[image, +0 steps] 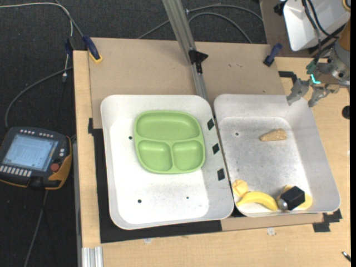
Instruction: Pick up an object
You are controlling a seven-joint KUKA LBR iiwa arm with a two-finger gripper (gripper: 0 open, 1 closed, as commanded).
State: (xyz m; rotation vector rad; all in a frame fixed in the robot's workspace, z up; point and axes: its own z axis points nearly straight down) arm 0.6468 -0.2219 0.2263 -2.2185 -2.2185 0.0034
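Camera view: the gripper (pixel 305 93) hangs with fingers apart, holding nothing, over the far right corner of the shallow white right bin (pixel 311 128). Inside that bin lie a tan bread-like lump (pixel 274 136) mid-floor and a yellow plastic banana (pixel 255 198) at the near edge.

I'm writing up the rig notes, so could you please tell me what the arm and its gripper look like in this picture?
At the upper right, the gripper is a small grey metal piece with two thin fingers, a small teal-green spot showing on its body. Above it sits a bulky white housing with black cables looping across it. The rest of the arm is cut off by the picture's edge.
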